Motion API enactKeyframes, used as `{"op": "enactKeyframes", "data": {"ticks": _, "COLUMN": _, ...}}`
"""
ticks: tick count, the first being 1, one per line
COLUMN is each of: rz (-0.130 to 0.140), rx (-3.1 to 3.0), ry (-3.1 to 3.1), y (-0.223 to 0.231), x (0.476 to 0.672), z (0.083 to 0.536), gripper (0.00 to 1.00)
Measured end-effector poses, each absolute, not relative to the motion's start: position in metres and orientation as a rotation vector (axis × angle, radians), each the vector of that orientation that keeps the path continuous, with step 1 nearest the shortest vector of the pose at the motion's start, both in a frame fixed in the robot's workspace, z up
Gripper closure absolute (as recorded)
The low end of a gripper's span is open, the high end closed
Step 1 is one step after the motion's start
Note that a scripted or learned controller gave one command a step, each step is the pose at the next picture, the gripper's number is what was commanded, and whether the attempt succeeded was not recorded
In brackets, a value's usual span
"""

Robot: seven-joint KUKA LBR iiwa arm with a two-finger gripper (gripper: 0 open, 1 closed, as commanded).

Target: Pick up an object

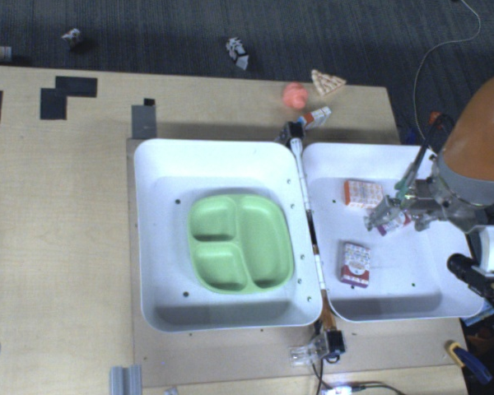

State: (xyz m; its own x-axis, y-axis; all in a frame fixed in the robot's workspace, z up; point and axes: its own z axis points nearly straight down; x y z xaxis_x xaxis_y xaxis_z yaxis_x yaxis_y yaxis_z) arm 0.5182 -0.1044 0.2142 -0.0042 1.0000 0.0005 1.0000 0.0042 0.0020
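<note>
In the right bin [428, 299], gripper [384, 219] sits low over the floor, between two small cartons. Arm [477, 159] enters from the right, orange band above the wrist.

Candidates for the pick: upper carton [363, 192], pale with red print, lying flat just up and left of the gripper. Lower carton [355, 264], red and white, lying flat below and left of it, apart from the fingertips. Something small and purplish shows at the tips; cannot tell if it is an object or part of the tool.

Finger state: cannot tell. Tips blur together against the white floor, and nothing is clearly seen between them.

Left bin [152, 220] holds a green tray [240, 243] with three compartments, well apart from the gripper.

Risks, as judged:
- Gripper stands between the cartons, over neither one. A straight closure here likely meets bare floor.
- Cartons lie flat and thin; fingers may slide over the top face or push the box aside.
- Upper carton is nearest; a sideways approach could nudge it toward the centre wall.
</note>
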Motion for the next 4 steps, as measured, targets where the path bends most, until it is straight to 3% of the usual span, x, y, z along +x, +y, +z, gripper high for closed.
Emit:
{"op": "enactKeyframes", "data": {"ticks": 1, "rz": 0.014, "rx": 2.208, "ry": 2.216, "y": -0.103, "x": 0.584, "z": 0.098, "gripper": 0.0}}
{"op": "enactKeyframes", "data": {"ticks": 2, "rz": 0.017, "rx": 2.205, "ry": 2.211, "y": -0.104, "x": 0.585, "z": 0.11, "gripper": 1.0}}
{"op": "enactKeyframes", "data": {"ticks": 3, "rz": 0.008, "rx": 2.211, "ry": 2.224, "y": -0.095, "x": 0.67, "z": 0.226, "gripper": 1.0}}
{"op": "enactKeyframes", "data": {"ticks": 4, "rz": 0.005, "rx": 2.212, "ry": 2.225, "y": -0.096, "x": 0.67, "z": 0.225, "gripper": 0.0}}
